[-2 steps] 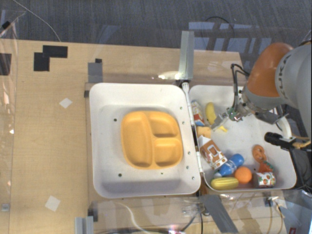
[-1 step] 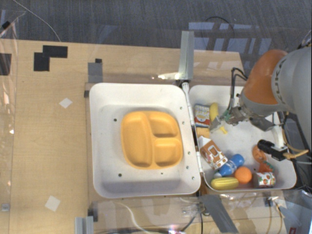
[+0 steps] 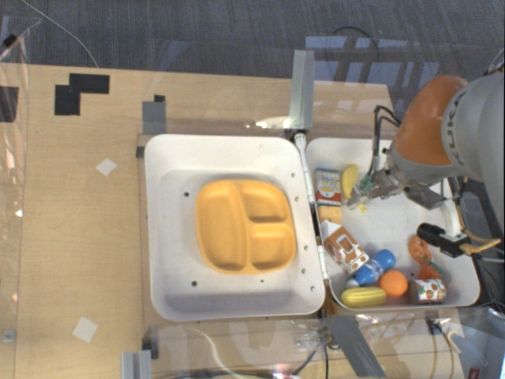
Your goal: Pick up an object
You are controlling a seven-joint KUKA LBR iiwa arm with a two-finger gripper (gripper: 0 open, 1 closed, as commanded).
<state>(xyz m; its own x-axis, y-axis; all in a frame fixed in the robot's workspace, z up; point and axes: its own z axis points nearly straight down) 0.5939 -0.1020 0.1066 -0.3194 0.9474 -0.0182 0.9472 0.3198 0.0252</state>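
Observation:
My gripper [image 3: 368, 189] hangs low over the upper part of the right bin [image 3: 465, 287], right beside a yellow banana [image 3: 349, 178]. Whether it touches the banana is unclear. To the banana's left lie a small red and white box [image 3: 328, 186] and, below it, a pale yellow block [image 3: 330, 214]. Lower in the bin are a brown and white carton [image 3: 346, 249], a blue toy [image 3: 374, 265], an orange ball [image 3: 394, 283], a yellow oval fruit [image 3: 363, 296], a red and white can [image 3: 430, 290] and an orange-red fruit [image 3: 419, 248].
The left bin [image 3: 170, 290] holds a yellow divided plate [image 3: 243, 224]. A metal post [image 3: 302, 93] stands behind the wall between the bins. The grey arm with its orange band [image 3: 426, 129] reaches in from the right, over the right bin's far edge.

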